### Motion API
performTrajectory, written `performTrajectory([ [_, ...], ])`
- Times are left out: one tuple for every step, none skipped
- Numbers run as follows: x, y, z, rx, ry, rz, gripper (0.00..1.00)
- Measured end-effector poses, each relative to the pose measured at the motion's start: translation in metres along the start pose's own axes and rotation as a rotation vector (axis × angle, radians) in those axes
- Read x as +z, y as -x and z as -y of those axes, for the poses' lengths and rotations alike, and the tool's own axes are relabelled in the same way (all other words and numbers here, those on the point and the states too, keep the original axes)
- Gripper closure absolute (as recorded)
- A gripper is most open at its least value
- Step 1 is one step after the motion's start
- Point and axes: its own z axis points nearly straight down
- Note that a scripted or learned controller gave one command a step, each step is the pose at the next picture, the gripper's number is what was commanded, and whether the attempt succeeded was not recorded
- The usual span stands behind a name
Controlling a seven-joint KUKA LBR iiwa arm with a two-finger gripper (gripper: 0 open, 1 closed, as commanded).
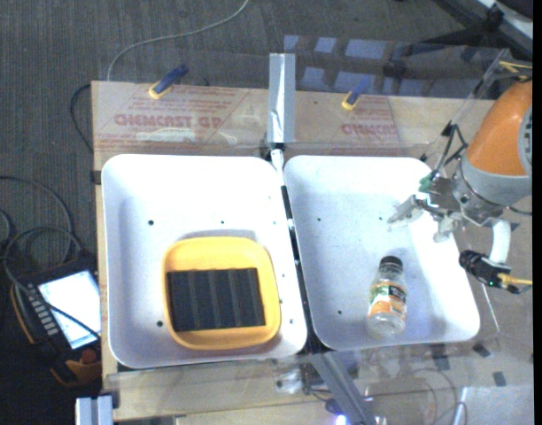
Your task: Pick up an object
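A small clear plastic bottle (387, 297) with a black cap and an orange label lies in the right bin (342, 202), near its front right corner. A yellow square container (221, 294) with a dark ribbed inside sits in the left bin (138, 193), toward the front. My gripper (426, 212) hangs over the right bin's right side, above and to the right of the bottle, apart from it. Its fingers (402, 213) are spread with nothing between them.
The grey arm with its orange band (506, 140) reaches in from the right over the right bin's rim. A metal post (279, 104) stands behind the seam between the bins. Cables and a tablet (63, 304) lie on the floor at left.
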Motion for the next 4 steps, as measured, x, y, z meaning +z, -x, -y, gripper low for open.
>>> performTrajectory([
  [0.054,-0.008,0.041,-0.035,0.01,-0.001,0.0],
  [0.057,-0.039,0.053,-0.135,0.03,0.01,0.0],
  [0.049,-0.042,0.051,-0.136,0.028,0.004,1.0],
  [-0.102,-0.048,0.03,-0.167,0.004,0.003,1.0],
])
